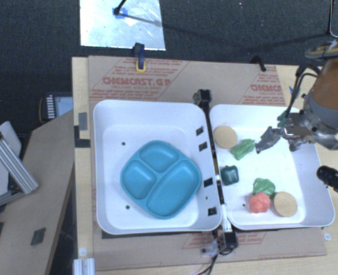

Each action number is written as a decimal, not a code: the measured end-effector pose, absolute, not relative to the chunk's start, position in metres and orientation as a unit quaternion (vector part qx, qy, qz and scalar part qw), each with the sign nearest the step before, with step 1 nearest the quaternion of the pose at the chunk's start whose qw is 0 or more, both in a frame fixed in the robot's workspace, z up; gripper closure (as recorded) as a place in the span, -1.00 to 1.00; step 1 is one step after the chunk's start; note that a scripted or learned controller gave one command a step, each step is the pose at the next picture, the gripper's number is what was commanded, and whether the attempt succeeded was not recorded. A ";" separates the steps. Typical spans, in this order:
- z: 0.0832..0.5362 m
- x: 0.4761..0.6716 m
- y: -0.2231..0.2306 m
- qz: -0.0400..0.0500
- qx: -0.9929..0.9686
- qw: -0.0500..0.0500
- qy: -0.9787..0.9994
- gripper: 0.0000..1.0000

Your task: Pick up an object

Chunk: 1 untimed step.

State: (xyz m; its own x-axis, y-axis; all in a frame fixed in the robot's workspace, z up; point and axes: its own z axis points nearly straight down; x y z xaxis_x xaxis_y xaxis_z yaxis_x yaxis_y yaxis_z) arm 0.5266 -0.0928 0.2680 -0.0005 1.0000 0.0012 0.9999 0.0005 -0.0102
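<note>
The gripper (267,138) is hovering over the right bin (306,219), just right of the light green piece (243,148); whether its fingers are parted or closed I cannot tell. A tan disc (225,136) is lying just left of the green piece, touching or nearly so. Descending here, a finger is likely risking nudging the green piece into that disc instead of straddling it, so the grasp closes on nothing

The gripper (267,140) hangs over the right bin (312,171), just beside a green object (243,148).
</note>
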 end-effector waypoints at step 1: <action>0.274 0.528 -0.093 -0.001 -0.706 -0.001 -0.708 -1.00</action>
